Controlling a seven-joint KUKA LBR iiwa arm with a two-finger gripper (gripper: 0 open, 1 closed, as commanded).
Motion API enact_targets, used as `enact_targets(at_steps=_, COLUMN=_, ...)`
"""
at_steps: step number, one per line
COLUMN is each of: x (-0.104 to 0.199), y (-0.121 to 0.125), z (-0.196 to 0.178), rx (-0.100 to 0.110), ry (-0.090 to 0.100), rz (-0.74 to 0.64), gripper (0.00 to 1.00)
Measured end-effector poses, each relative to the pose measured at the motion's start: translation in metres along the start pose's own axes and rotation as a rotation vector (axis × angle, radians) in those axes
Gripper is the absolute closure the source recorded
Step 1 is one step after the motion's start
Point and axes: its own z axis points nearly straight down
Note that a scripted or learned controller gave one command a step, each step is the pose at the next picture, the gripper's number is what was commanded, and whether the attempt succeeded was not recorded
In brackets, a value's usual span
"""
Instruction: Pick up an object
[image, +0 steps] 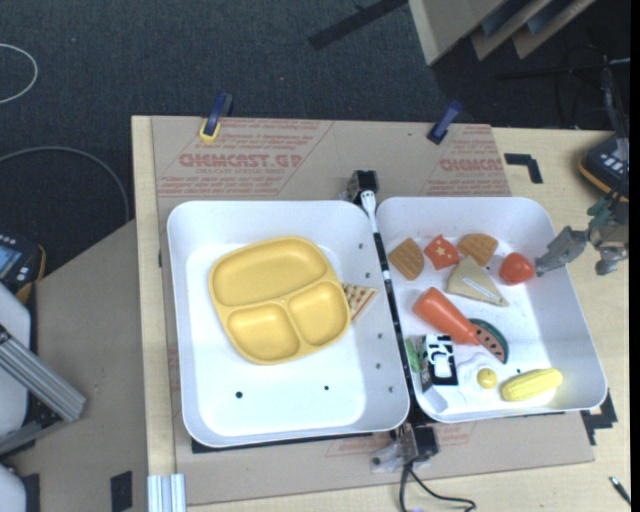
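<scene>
This is looking like a robotics lab or test bench rather than a home. Two white bins (190, 330) are sitting on a brown board (300, 150) printed with a maker's name, and clamps (213, 117) are pinning it at the back edge. Cables (20, 70) are trailing over dark carpet (90, 60), and plastic toy food (450, 313) is lying in the right bin.

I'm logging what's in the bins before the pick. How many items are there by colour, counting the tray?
Yellow: 3, the divided tray, corn cob, small ball
Red or orange: 3, tomato, strawberry, carrot
Tan or brown: 3, two bread pieces, waffle piece
Cream: 1, wedge
Watermelon slice: 1
Black-and-white item: 1
Total: 12
</scene>
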Motion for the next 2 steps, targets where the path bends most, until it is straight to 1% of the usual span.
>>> enact_targets(at_steps=1, x=0.001, y=0.002, z=-0.007, rx=-0.013, ry=-0.003, rz=-0.004, gripper=0.0)
enact_targets(at_steps=2, x=-0.004, y=0.0, z=0.036, rx=-0.009, ry=-0.001, rz=-0.003, gripper=0.0)
